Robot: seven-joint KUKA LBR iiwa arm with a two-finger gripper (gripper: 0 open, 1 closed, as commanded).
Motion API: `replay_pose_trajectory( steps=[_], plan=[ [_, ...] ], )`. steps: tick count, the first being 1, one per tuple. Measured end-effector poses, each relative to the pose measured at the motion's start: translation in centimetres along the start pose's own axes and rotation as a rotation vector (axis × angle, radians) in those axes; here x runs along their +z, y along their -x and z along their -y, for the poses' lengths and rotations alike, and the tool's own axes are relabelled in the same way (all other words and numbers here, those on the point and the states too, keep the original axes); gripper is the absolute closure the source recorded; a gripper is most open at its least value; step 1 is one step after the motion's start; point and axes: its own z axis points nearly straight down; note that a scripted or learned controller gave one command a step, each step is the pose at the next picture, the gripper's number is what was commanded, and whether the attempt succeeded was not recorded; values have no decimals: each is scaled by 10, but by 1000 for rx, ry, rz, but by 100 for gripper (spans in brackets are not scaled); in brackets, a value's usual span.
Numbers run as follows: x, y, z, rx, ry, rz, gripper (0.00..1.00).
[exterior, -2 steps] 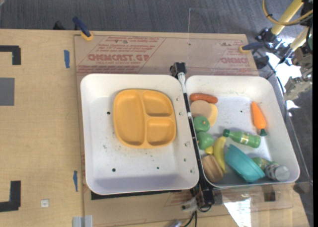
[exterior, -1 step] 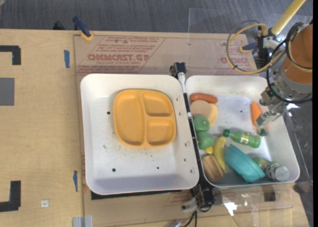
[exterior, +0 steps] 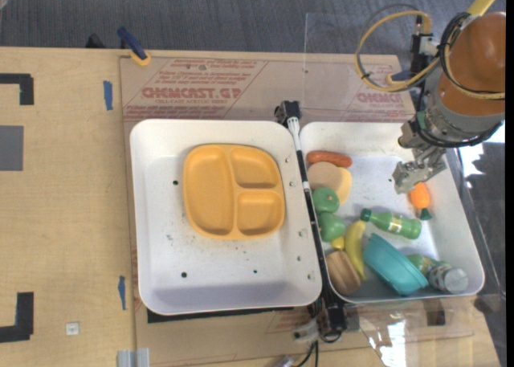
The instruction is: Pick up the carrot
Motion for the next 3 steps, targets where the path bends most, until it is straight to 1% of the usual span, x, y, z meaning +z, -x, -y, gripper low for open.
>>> replay_pose_trajectory(
  steps=[1, 2, 3],
  plan=[
    [-16, -54, -96, -195, 10, -3, 100],
    [85, -55, -78, -604, 11, 5, 100],
    [92, -24, -80, -982, 9, -6, 100]
  ],
)
